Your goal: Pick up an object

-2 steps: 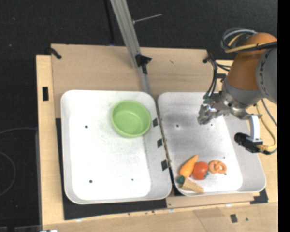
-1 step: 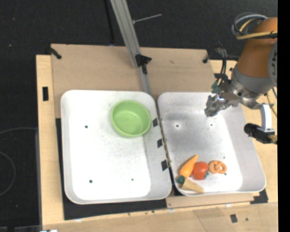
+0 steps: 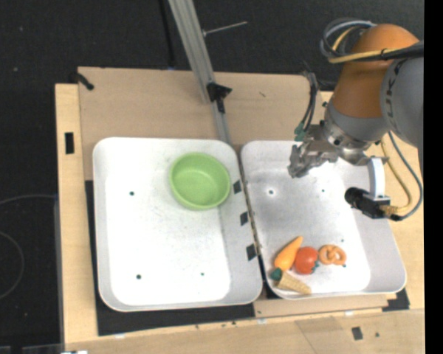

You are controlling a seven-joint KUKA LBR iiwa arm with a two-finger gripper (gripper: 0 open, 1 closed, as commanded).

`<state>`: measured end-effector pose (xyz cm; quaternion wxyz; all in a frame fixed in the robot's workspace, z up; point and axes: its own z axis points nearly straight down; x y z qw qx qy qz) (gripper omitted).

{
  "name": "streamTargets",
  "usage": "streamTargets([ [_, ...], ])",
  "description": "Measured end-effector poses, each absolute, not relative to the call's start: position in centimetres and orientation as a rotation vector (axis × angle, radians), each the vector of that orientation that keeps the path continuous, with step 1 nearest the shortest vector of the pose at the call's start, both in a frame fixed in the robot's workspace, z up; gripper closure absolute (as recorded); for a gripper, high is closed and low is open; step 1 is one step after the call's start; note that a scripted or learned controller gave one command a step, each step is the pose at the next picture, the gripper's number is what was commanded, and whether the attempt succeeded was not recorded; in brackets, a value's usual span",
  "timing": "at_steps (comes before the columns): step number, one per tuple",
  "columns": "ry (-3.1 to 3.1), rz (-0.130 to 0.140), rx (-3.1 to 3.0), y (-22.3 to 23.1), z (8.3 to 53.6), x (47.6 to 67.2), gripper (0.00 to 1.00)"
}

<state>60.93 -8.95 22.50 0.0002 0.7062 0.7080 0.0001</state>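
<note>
A green bowl (image 3: 200, 181) sits in the left bin (image 3: 133, 271), near its far right corner. In the right bin (image 3: 384, 264), by the near edge, lie an orange carrot (image 3: 288, 252), a red tomato (image 3: 306, 260), a small pretzel-like orange piece (image 3: 332, 254) and a tan cone (image 3: 292, 285). My gripper (image 3: 298, 167) hangs over the far part of the right bin, well away from the food items. Nothing shows between its fingers.
A grey metal pole (image 3: 196, 46) slants from the top of the view down to the gap between the bins. The arm's orange band and cables (image 3: 369, 50) fill the upper right. The wooden bench (image 3: 155, 102) surrounds both bins.
</note>
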Motion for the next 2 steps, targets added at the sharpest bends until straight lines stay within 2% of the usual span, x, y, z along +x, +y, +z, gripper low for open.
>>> streamTargets([
  [1,2.230,0.003,2.214,-4.1,23.7,59.9,1.00],
  [2,2.230,0.000,2.215,0.7,22.9,59.5,1.00],
])
